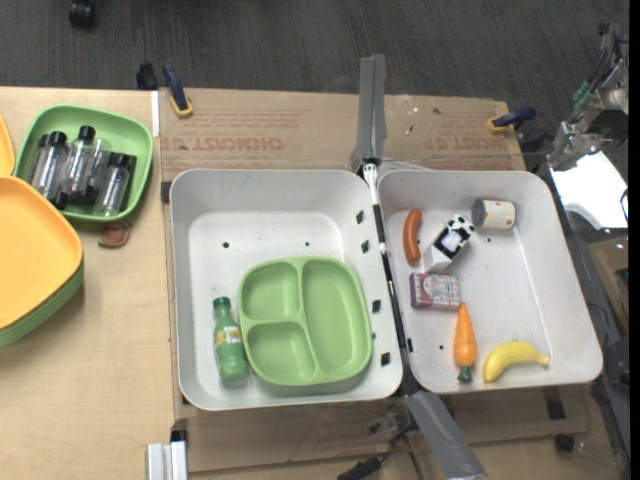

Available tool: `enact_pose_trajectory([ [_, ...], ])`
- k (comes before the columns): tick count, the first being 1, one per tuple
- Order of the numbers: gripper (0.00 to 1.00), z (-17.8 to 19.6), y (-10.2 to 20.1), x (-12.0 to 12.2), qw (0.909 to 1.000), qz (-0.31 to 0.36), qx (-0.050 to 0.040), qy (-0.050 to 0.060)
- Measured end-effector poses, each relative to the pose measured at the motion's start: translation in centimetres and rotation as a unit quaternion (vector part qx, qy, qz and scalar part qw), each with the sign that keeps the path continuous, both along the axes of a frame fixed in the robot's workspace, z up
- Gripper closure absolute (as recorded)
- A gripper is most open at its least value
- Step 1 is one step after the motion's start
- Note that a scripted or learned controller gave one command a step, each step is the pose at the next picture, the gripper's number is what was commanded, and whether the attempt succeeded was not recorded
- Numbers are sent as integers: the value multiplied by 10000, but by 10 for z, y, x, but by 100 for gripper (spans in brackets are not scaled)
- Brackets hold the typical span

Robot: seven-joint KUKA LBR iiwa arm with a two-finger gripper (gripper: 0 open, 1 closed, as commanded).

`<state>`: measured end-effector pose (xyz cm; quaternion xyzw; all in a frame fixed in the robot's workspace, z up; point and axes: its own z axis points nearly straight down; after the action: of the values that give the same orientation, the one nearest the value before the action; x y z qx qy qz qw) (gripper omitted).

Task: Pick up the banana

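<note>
Near the front right corner of the right bin (575, 258), the banana (515, 359) lies untouched beside a carrot (464, 340). Approach has not begun; the end effector's state cannot be told. Next comes a descent over the banana's middle, clear of carrot and wall.

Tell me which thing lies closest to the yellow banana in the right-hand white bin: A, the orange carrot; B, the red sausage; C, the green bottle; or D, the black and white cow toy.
A: the orange carrot lies just left of the yellow banana at the near edge of the right-hand white bin, closer than anything else there.
</note>
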<state>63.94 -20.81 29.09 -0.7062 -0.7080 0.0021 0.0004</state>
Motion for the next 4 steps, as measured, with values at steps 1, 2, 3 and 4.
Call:
enact_pose_trajectory([
  [1, 100, 30, -13, 2, 9968, -799, 1, -11],
  [2, 100, 82, -10, -27, 9912, -1325, 0, -12],
  [3, 100, 149, -8, -46, 9490, -3153, -6, -4],
  [4, 100, 62, -6, -105, 8829, -4695, -12, 8],
])
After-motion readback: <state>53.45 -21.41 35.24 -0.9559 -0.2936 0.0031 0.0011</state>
